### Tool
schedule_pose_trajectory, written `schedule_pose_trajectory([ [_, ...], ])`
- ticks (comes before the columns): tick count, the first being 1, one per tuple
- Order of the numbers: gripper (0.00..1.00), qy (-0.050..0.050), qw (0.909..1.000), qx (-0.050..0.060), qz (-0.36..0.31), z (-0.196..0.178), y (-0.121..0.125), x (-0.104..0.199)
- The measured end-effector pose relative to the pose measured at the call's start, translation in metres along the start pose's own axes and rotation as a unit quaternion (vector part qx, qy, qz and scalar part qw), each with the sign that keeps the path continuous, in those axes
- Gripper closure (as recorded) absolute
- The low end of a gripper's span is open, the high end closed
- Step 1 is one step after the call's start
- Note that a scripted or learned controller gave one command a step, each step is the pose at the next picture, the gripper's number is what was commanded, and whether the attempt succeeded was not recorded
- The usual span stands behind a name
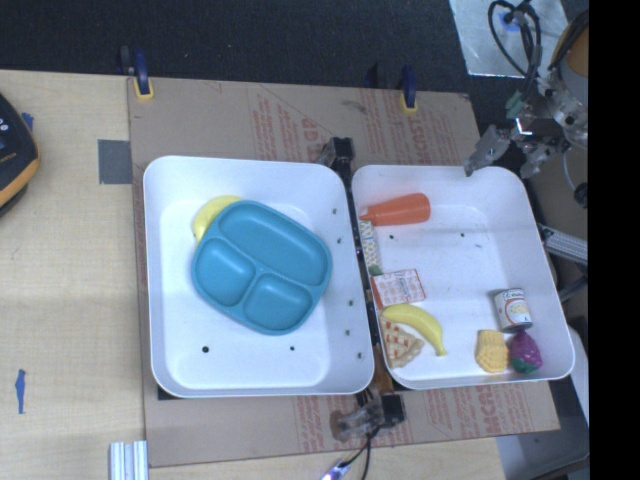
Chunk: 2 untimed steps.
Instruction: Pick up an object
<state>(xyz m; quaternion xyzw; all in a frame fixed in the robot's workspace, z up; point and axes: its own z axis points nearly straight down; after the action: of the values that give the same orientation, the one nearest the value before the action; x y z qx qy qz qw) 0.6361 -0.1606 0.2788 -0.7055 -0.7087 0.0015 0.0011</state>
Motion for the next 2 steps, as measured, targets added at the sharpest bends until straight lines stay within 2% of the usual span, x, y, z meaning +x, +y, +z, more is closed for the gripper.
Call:
schedule_pose_trajectory([
  [1,0.0,0.0,1.0,0.001,-0.001,0.078,0.02,0.027],
  [2,0.0,0.0,1.0,0.001,-0.001,0.113,0.021,0.064],
])
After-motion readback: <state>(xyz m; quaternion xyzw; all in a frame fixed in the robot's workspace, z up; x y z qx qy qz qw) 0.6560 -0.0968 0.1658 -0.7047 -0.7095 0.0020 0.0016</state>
